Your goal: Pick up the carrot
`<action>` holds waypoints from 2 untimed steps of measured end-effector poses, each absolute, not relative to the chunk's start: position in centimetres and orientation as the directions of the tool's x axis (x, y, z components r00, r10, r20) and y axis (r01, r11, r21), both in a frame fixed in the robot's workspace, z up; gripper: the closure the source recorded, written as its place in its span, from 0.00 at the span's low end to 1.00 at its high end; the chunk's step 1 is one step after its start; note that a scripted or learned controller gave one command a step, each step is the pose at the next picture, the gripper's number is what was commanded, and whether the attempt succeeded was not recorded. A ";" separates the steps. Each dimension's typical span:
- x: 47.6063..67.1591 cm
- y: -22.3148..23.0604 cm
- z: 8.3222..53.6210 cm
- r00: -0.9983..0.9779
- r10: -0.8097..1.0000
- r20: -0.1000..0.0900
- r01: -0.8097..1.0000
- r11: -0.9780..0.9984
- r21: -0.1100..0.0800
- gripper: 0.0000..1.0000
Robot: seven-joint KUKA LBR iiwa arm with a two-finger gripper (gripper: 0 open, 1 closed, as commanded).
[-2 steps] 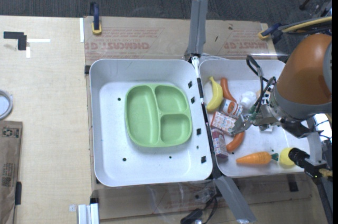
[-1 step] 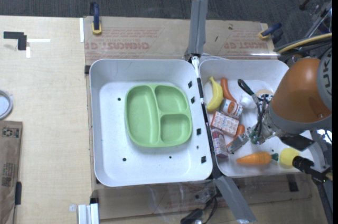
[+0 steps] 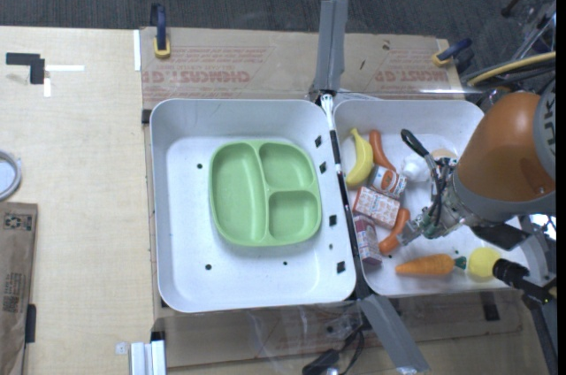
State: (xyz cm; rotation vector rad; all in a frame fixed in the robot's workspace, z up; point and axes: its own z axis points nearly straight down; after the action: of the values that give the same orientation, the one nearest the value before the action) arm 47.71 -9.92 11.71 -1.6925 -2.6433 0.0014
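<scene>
Carrot (image 3: pixel 426 267) lies just below the claw (image 3: pixel 431 225), untouched

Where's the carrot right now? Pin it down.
The carrot lies in the right bin, along its near edge, just left of the lemon and below the gripper.
</scene>
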 end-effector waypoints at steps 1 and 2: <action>54.9 -10.4 23.8 -0.165 0.986 -0.002 0.986 0.165 -0.002 1.00; 49.1 -7.0 19.0 0.082 0.997 -0.001 0.997 -0.082 -0.005 1.00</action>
State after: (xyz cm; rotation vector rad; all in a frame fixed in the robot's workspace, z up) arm 49.12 -7.04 19.03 -2.3080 -2.1267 0.0063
